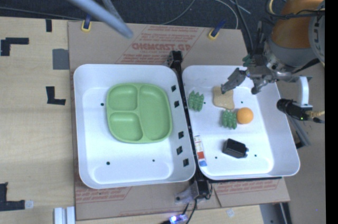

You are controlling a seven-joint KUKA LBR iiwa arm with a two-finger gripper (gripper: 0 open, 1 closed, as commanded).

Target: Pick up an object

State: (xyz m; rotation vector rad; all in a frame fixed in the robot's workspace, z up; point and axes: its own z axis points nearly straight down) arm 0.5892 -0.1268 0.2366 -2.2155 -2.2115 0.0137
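Observation:
My gripper [244,85] hangs over the back of the right bin [280,162] with its two dark fingers spread apart and nothing between them. Just below and left of it lies a tan bread-like piece [223,100]. An orange ball [244,115] sits beside a green ridged piece [228,119] in the middle of the bin. Another green ridged piece [196,101] lies by the bin's left wall. A black block [234,148] rests toward the front.
The left bin [92,165] holds a green divided plate [139,112]. A small red-and-white packet [199,150] lies along the right bin's left edge. Cables trail across the bench behind the bins. A grey pole crosses the top left.

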